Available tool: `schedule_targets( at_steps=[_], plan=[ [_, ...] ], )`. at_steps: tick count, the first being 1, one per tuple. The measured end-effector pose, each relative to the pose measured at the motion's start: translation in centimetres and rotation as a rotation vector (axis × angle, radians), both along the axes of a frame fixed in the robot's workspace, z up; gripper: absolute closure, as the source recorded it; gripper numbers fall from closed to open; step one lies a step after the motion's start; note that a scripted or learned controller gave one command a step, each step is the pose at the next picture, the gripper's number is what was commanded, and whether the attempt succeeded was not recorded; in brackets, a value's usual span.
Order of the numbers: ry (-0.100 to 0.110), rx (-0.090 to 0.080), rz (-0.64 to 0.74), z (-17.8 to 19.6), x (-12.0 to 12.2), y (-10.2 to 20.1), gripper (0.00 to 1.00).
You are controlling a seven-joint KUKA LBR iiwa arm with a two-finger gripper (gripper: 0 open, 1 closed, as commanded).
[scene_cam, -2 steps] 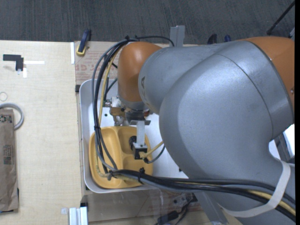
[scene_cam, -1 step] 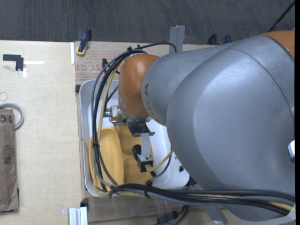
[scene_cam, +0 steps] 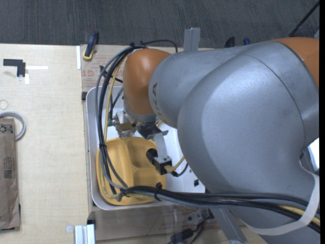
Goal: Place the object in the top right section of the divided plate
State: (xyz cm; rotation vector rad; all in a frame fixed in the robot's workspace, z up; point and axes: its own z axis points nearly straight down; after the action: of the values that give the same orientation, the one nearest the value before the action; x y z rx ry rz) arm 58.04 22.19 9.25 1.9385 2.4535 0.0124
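Note:
A yellow divided plate lies in the near left corner of a white bin. Its raised dividers split it into sections, and black cables cross its left side. My gripper hangs over the plate's far edge, below the orange wrist band. The grey arm covers most of the bin and the plate's right side. I see no loose object on the visible parts of the plate, and the space at the gripper's tips is hidden.
Light wooden bench spreads to the left of the bin. A brown paper packet and a grey ring lie at the far left edge. A small blue and yellow tool rests at the bench's back edge.

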Motion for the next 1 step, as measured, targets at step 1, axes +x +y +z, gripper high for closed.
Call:
schedule_targets(
  at_steps=[1],
  plan=[
    [-0.025,0.002,0.121,0.39,-0.54,-0.22,1.0]
  ],
)
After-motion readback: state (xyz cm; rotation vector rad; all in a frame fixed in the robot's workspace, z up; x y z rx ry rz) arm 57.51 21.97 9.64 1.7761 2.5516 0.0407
